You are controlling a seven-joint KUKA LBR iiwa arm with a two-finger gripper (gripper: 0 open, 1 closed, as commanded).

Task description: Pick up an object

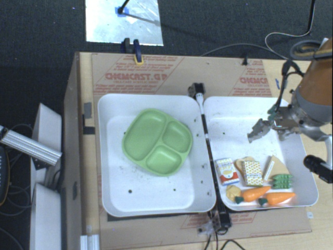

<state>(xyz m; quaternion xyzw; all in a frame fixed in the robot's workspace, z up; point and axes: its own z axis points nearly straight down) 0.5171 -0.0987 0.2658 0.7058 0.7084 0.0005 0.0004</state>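
Hovering over right bin (312,191), claw (258,133) hangs above bare floor in bin's upper half, gripping nothing; whether fingers spread or pressed together, cannot tell. Toys clustered along bin's near edge, below claw in camera view: small carton (226,171), cracker box (253,172), carrot (256,194) lying long axis left-right, parallel to near wall. Carton nearest candidate, down and slightly left of claw. Green plate (157,142) in left bin (112,191), well apart.
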